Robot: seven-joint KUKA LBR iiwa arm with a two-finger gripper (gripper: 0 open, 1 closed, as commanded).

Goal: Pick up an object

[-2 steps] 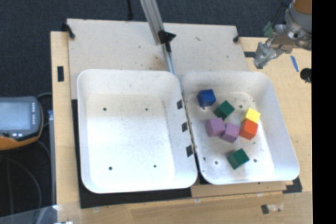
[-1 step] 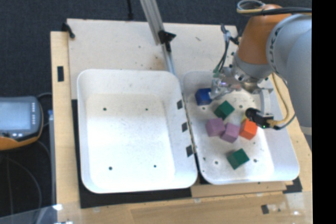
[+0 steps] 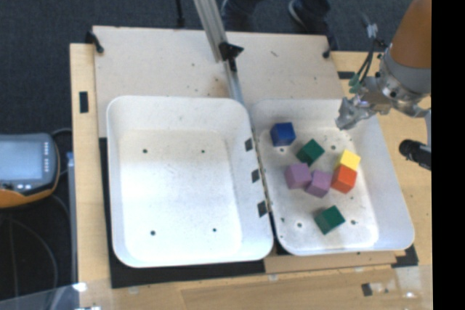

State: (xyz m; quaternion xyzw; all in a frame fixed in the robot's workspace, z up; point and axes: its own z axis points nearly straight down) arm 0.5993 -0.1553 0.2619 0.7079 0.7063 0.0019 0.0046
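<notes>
camera view: gripper (image 3: 350, 115) small, blurred over right bin's (image 3: 392, 229) far edge

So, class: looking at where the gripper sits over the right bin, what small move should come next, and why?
Probably shift the gripper toward the yellow block and lower it. The gripper sits by the right bin's far edge with nothing under it; the yellow block lies nearest.
</notes>
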